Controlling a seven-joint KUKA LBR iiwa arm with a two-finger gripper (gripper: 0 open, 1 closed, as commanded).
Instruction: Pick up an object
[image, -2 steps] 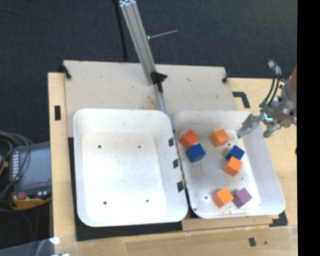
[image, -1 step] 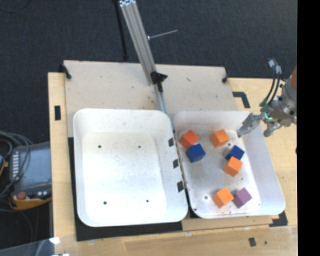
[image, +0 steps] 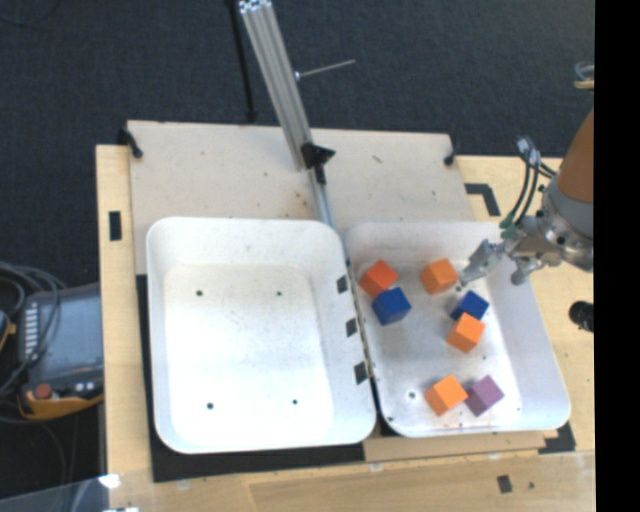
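Several small blocks lie in the right bin. An orange block and a blue block touch near its left wall. Another orange block sits mid-bin, with a blue block and an orange block below it. At the front, an orange block lies next to a purple block. My gripper hangs over the bin's right part, just right of the middle orange block. It is open, with nothing between its fingers.
The left bin holds no blocks. A slanted aluminium post rises behind the bins, its base near the gap between them. A grey box with cables stands off the bench's left edge.
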